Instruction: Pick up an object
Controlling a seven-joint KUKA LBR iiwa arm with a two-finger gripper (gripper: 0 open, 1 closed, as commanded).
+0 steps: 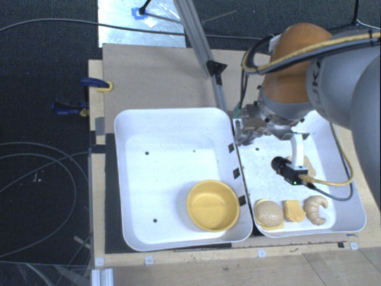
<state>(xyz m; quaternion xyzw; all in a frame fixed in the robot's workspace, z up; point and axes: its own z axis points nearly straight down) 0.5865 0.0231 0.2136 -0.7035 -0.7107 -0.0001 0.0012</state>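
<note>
Whether the gripper is spread or closed cannot be told from this slant. It hangs over the far left corner of the right bin, close to the wall shared with the left bin, and nothing shows in its grasp. The likely targets sit in a row along the right bin's near edge, well apart from it: a bread roll lies most directly toward the view's bottom, then a yellow block and a croissant further right. A yellow bowl sits across the wall.
</note>
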